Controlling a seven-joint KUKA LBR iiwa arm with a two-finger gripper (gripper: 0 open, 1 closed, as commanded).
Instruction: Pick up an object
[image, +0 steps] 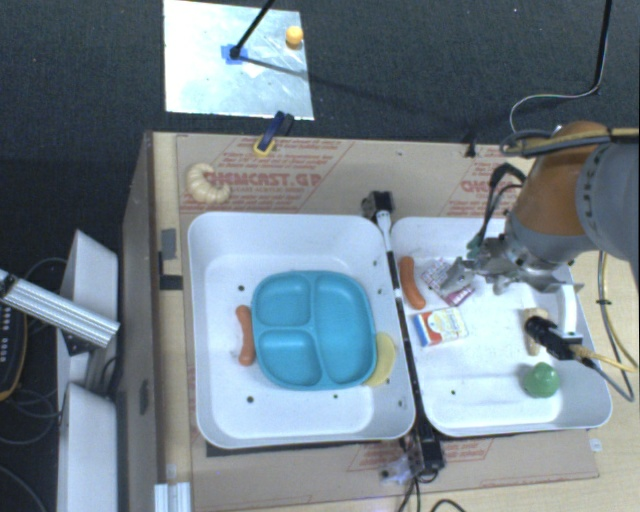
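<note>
My gripper (480, 277) hangs low over the back of the right bin (500, 410), open, with nothing between its fingers. Its left finger is right beside a crumpled pink and white packet (443, 277); I cannot tell if they touch. An orange sausage (409, 282) lies along that bin's left wall. A small red and yellow card (438, 326) sits just in front of the packet. A green ball (541, 380) rests at the front right, with a tan stick (531, 331) behind it.
The left bin (225, 260) holds a blue divided plate (308, 329), another orange sausage (244, 335) to its left and a yellow slice (384, 358) at its right edge. The arm's orange band (555, 190) rises at the right.
</note>
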